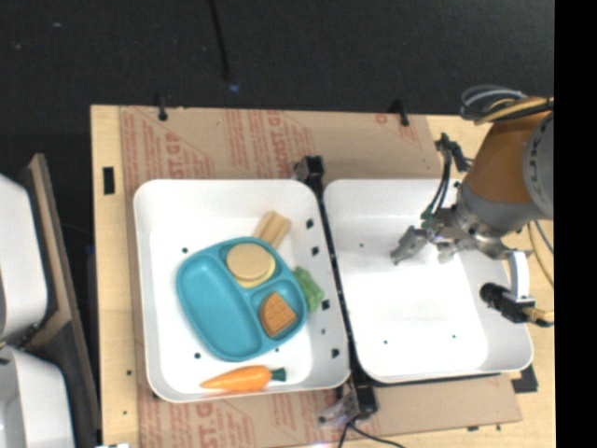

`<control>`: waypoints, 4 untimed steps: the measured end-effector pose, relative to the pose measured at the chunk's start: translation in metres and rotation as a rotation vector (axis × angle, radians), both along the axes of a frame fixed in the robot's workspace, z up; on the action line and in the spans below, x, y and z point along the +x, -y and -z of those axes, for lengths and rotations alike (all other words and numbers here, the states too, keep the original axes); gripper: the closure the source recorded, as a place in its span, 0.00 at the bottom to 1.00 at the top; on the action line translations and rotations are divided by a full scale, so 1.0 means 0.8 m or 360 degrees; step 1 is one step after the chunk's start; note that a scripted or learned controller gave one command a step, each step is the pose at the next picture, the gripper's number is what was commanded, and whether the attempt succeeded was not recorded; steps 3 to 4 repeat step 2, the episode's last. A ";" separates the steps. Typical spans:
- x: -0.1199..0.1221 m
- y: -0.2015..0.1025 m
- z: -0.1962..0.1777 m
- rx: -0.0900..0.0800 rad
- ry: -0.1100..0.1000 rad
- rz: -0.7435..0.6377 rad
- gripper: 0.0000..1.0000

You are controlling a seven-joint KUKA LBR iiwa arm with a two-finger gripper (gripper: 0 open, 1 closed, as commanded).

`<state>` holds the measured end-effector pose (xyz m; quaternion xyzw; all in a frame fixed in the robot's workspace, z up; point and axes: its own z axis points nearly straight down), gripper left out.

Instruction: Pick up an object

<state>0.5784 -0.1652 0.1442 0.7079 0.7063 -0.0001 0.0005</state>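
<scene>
gripper [408, 248] over right bin [373, 348], finger state: cannot tell | left bin [149, 250]: blue divided tray [210, 297], carrot [238, 378]

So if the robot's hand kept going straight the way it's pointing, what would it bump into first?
The hand points down and toward the left over the right bin. Going straight on, it would probably meet that bin's white floor first, well short of the blue tray in the left bin. From above, its height is hard to judge.

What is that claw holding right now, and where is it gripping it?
Nothing that I can see: the claw hangs over bare floor of the right bin, and no object shows between its tips.
</scene>
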 end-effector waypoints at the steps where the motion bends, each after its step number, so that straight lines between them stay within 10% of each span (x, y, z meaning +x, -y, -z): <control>1: 0.000 0.023 -0.040 -0.0001 0.0004 -0.0001 0.00; 4: 0.014 0.051 -0.080 -0.0001 0.0004 -0.0001 0.00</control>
